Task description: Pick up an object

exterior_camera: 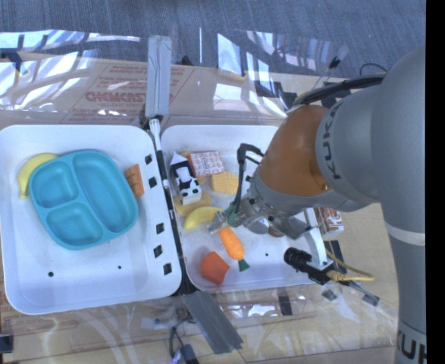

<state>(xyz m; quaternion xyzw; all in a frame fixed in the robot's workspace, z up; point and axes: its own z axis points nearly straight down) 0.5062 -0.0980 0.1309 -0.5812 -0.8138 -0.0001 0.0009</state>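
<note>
Carrot (231,243) lies in the right bin (283,277), just below the gripper (233,218). Nothing looks lifted yet; the pick is not done. Whether the gripper is apart or together, I cannot tell.

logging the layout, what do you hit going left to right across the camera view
yellow banana → blue divided plate → small orange block → toy cow → red-orange block → carrot → arm's orange band
</note>
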